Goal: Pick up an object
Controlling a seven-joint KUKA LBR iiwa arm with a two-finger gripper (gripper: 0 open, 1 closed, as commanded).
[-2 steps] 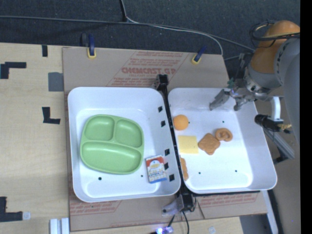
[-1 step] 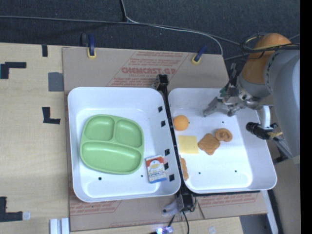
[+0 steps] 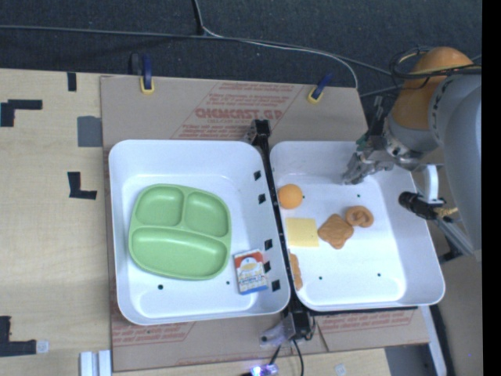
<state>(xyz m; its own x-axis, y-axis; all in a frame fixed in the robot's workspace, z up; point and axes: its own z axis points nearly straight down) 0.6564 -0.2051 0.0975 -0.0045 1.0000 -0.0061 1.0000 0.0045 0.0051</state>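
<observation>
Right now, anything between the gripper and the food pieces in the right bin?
Nothing visible. The gripper sits over the upper part of the right bin; bare white floor lies between it and the orange ball, yellow square and two brown pieces.

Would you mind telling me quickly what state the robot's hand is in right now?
Hand: cannot be told whether open or closed; it hangs over the upper right part of the right shallow white bin, with nothing seen in its grasp.
</observation>
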